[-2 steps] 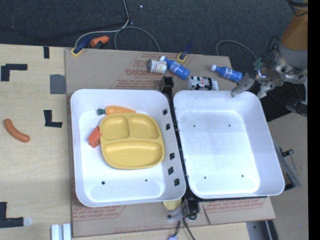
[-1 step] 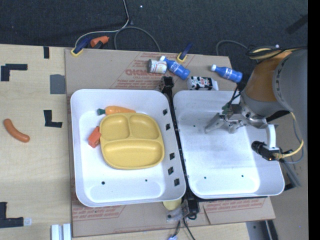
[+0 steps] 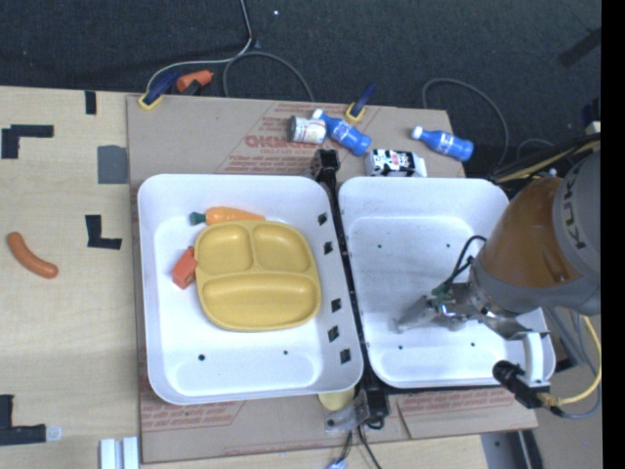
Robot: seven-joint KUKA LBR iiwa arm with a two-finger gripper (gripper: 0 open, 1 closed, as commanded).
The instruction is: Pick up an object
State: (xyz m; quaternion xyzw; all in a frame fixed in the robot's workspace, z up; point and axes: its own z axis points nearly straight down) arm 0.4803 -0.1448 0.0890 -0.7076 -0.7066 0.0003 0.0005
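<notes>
Fingers (image 3: 405,322): I can't tell their state; they sit low over the right shallow white bin's (image 3: 391,198) floor, far from the yellow divided plastic tray (image 3: 259,275).

A thick, rounded arm (image 3: 562,247) is seen at the right side of the right bin (image 3: 391,203). Its outer shell is grey, and a wide orange band is wrapped around it above the wrist. A thin black cable is looped from the band toward the gripper (image 3: 422,315), which is made of small metallic parts. A yellow cable is seen below the arm.
</notes>
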